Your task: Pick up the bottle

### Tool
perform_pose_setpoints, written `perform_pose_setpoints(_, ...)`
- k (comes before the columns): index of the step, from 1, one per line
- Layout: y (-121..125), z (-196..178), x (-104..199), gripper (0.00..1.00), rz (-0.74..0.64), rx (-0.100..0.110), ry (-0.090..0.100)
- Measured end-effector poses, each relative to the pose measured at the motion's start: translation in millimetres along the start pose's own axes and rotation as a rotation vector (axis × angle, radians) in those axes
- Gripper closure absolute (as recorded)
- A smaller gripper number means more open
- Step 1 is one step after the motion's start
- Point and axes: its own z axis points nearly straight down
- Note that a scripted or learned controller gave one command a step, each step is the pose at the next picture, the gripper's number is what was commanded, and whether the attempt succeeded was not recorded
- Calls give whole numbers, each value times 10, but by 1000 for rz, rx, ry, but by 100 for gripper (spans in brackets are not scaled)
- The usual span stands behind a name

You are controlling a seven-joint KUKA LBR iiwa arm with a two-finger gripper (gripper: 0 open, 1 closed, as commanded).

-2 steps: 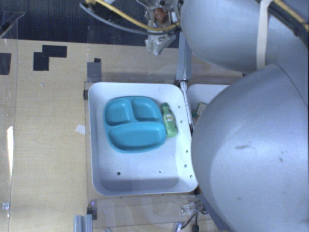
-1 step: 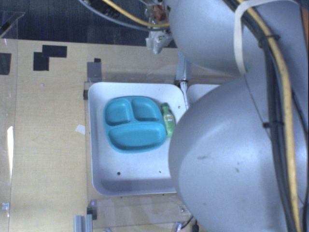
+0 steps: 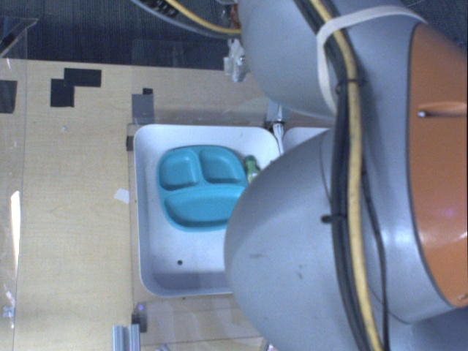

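Note:
A small green piece of the bottle [image 3: 251,168] peeks out beside the right rim of a blue divided plate [image 3: 201,187] in the left white bin [image 3: 150,218]. The grey arm [image 3: 307,247] with its orange band covers the right half of the view and hides most of the bottle.
The blue plate with three compartments lies in the upper part of the left bin. A sliver of the right bin [image 3: 300,134] shows behind the arm. The wooden bench [image 3: 66,218] stretches to the left, with black markers at its far edge.

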Motion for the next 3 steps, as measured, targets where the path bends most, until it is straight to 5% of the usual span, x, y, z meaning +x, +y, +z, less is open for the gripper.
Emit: perform_pose_setpoints(3, 2, 14, 21, 100, -7, 1, -2)
